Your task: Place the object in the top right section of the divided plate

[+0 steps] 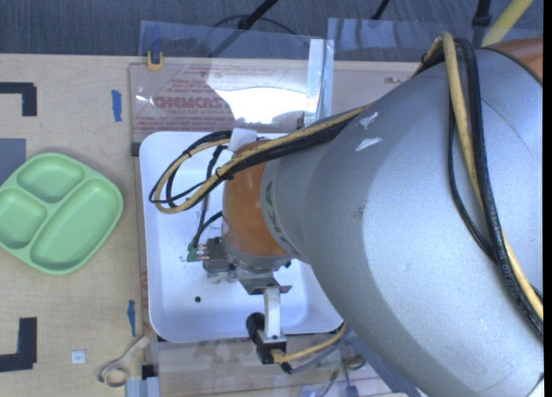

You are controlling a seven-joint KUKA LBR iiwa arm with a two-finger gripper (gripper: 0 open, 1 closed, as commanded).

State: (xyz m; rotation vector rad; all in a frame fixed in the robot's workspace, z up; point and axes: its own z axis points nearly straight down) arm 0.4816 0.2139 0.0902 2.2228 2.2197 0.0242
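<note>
arm reaches low into the white bin, wrist hiding the fingers, so cannot tell their state or any hold. green divided plate sits on the bench, well apart to the left. object not visible.

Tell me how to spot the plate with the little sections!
Look at the wooden bench, left of the white bin the big grey arm covers. The plate lies flat there alone: pale green, rounded, split into three hollows, two small and one long.
</note>
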